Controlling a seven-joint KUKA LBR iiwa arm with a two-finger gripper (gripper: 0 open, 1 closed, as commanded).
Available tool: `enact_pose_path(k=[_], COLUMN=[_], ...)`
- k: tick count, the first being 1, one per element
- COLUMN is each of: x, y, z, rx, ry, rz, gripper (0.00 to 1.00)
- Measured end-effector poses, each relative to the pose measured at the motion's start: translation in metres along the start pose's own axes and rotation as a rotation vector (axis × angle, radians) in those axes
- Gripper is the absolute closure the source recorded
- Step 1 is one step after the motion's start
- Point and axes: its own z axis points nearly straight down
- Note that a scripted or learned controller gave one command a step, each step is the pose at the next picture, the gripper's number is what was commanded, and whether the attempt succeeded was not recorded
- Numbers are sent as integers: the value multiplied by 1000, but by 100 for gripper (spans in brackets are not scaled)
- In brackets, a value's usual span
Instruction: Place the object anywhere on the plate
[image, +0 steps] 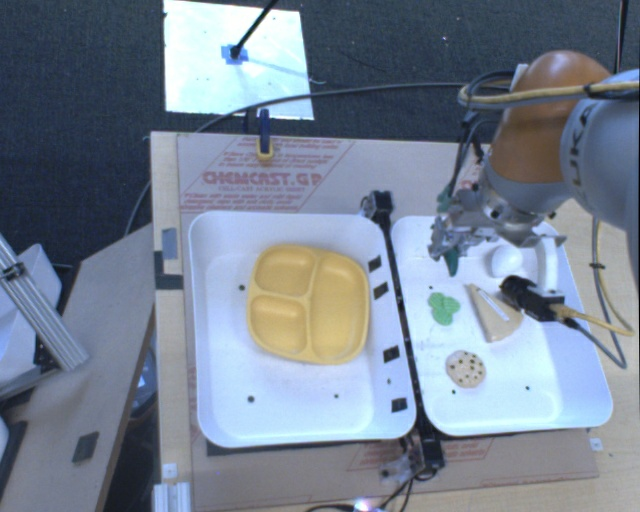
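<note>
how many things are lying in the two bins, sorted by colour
yellow: 1, the plate
green: 1, a leafy piece
tan: 2, a wedge and a speckled cookie
white: 1, a rounded lump
total: 5

plate (308, 303) yellow; leafy piece (443, 307) green; cookie (465, 369) tan, dark-speckled; wedge (492, 316) beige

Grey arm (603, 150) reaches in from right; orange band (545, 110) above wrist; gripper (449, 250) points downward, set low.
</note>
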Motion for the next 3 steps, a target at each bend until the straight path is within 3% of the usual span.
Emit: enact_pose_path(k=[1, 3], x=[58, 163], y=[-21, -34], z=[-3, -12], rx=[1, -1], ry=[1, 1], rz=[-1, -1], gripper=[100, 100])
